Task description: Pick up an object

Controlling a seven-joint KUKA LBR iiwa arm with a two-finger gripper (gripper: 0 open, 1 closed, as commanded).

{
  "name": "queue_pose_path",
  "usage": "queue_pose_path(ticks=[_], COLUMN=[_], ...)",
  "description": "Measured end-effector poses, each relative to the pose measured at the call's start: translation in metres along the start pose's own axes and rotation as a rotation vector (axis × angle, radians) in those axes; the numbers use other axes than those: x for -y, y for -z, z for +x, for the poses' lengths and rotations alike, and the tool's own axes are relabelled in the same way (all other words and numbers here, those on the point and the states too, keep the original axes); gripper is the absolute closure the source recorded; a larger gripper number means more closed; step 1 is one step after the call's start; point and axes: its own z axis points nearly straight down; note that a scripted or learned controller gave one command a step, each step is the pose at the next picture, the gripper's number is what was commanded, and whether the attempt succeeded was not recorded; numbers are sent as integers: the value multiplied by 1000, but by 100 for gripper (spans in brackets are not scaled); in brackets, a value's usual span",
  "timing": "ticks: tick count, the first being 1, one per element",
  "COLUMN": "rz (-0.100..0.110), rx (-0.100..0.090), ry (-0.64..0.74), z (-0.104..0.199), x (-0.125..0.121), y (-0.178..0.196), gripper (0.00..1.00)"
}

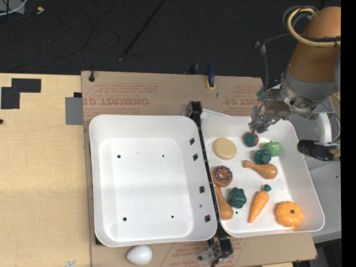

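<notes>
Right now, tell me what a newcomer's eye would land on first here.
First, the grey and orange arm at upper right, its end effector hanging over the right bin's far edge. Next, the bright toy food in that bin: an orange pumpkin, a carrot and a chocolate doughnut.

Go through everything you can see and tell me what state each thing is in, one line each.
Gripper: low over the right bin's far edge, above a small dark round toy.
Orange toy carrot: lying flat in the right white bin.
Orange toy pumpkin: sitting upright.
Left white bin: upright on the bench.
</notes>
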Motion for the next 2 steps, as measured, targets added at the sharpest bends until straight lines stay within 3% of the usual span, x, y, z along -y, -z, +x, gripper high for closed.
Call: queue_pose_path(ticks=[1, 2], rz=[-22, 15], rx=[3, 0], ry=[3, -5], z=[28, -11], x=[-42, -30], y=[207, 17], gripper=[100, 100])
